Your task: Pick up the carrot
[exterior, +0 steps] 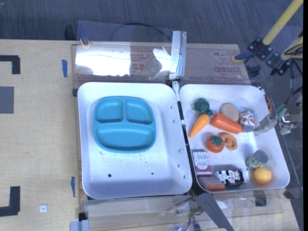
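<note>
— How many bins, and what's in them?

— I count two. The left bin (163, 170) holds one blue divided plate (125, 123). The right bin (254, 142) holds the toys: one slim carrot (199, 124) with a green top, at the far-left side, tip pointing near-left. Just right of it lies one fatter orange piece (226, 123), possibly a second carrot; the view is too soft for me to say.

— Anything else?

— One tomato (215, 144), one red carton (201, 160), one black-and-white bottle (229, 176), one orange fruit (262, 175).

— The gripper?

— The gripper (265, 124) sits at the right bin's right edge, well apart from the carrot. I can't tell whether it's spread or closed.
</note>
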### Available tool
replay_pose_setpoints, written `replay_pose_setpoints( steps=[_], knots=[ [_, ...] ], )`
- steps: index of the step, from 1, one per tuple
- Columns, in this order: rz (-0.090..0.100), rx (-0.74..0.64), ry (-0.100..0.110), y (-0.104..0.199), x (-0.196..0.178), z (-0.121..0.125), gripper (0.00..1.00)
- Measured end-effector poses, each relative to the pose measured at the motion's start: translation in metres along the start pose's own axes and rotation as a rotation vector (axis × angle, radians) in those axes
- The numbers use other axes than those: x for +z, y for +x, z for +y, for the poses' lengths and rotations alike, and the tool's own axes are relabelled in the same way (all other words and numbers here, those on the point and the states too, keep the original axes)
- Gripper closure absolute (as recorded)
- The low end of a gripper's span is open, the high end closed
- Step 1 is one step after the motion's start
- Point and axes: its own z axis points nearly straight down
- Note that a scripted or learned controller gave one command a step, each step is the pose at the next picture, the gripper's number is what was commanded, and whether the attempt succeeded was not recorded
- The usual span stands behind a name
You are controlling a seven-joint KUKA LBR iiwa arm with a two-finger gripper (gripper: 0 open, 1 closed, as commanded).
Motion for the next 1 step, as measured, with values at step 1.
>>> replay_pose_setpoints(
  steps=[1],
  knots=[
    [-0.001,-0.171,-0.004,0.0631,0.0185,0.0690,0.00]
  ],
)
